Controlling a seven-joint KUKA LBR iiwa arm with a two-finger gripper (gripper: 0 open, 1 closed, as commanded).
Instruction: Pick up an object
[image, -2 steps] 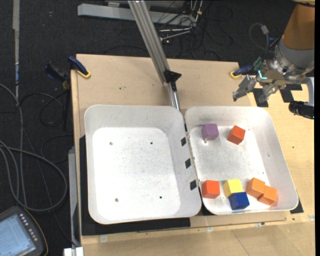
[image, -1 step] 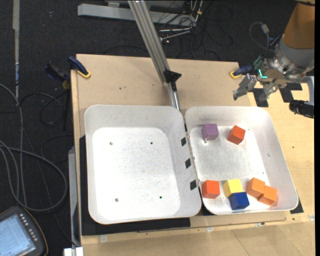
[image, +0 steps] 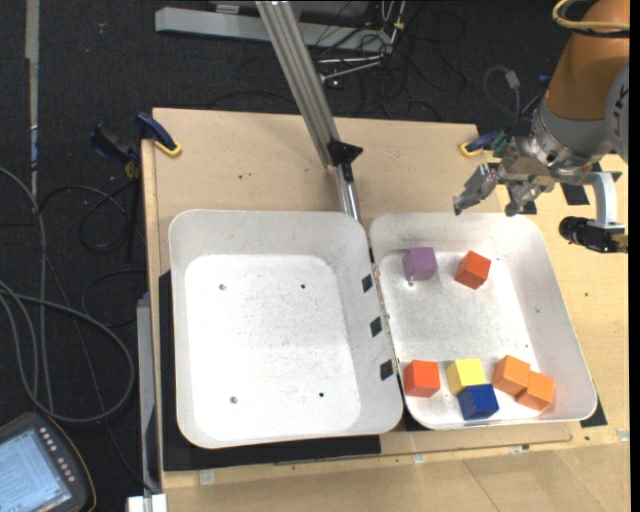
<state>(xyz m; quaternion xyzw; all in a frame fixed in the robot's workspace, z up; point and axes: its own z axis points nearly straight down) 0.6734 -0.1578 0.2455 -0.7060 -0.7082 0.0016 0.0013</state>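
Blocks are all in the right bin. Purple block sits near the bin's back-left, beside the divider edge; a red-orange block is just right of it, apart, turned on a diagonal. Along the front wall there's a cluster: red block at left, yellow block next to it, blue block touching the yellow one at its front-right corner, then two orange blocks pressed together near the front-right corner. Middle of that bin floor is bare, speckled white. Gripper hangs above the bin's back rim, over the bench edge rather than over any block, well apart from purple and red-orange. Fingers are spread apart, nothing between them, so it's released and carrying no block. Orange band of the arm is up at the top right, grey wrist below it with cabling. Left bin sits flush beside the right one, same speckled floor. Both bins rest on a tan board. A metal pole runs diagonally from the top down to the seam between the bins. Blue clamps hold the board's back-left corner. Cables on the dark floor at left, a tablet screen at bottom left.
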